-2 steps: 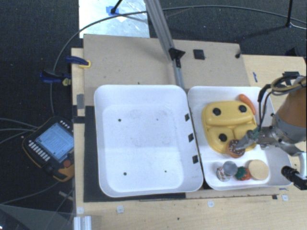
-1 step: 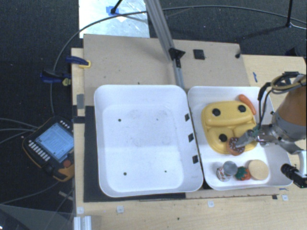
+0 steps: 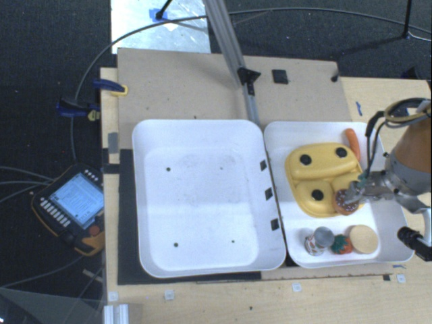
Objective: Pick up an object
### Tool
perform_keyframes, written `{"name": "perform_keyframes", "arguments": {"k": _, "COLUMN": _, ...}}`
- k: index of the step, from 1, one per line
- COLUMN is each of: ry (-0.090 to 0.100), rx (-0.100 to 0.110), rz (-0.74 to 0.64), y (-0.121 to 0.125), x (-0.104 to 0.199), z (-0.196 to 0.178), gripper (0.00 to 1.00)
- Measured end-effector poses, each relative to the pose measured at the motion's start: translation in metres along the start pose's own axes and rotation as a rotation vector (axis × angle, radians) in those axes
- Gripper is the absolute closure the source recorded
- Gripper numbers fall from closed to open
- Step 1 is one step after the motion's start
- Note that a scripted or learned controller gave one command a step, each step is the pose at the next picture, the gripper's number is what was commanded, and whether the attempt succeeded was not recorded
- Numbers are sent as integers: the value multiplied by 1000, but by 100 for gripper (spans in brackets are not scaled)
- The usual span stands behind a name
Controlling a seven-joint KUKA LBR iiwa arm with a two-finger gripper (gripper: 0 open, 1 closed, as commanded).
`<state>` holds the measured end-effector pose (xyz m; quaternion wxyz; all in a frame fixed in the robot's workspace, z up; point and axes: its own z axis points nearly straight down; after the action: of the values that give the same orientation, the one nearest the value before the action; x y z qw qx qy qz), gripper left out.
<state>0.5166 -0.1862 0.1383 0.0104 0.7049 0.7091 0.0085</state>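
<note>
Pincer: my gripper (image 3: 352, 196) sits low in the right bin (image 3: 290, 144), its tip at the right edge of the yellow toy (image 3: 320, 178). I cannot tell from here how it is set.
At the tip: a small dark reddish object (image 3: 346, 201) lies right under it, against the yellow toy; whether it is touched or merely beside, I cannot say.
Other candidates: an orange carrot-like piece (image 3: 352, 142) along the far side of the yellow toy; near the front wall, a grey piece (image 3: 322, 236), a red-and-green piece (image 3: 341, 244) and a tan round disc (image 3: 364, 239), close together.
Left bin (image 3: 199, 194): nothing of mine there.
Progress: I judge the reach made, the pick unproven; nothing is visibly lifted.
Left to do: secure a grasp, then raise the object clear.
</note>
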Motion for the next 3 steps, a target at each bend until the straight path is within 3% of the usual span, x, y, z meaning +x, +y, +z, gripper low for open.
{"name": "perform_keyframes", "arguments": {"k": 1, "ry": 1, "rx": 22, "rz": 1, "y": 7, "x": -6, "z": -46, "gripper": 100}}
{"name": "perform_keyframes", "arguments": {"k": 3, "ry": 0, "rx": 20, "rz": 0, "y": 5, "x": -13, "z": -139, "gripper": 100}}
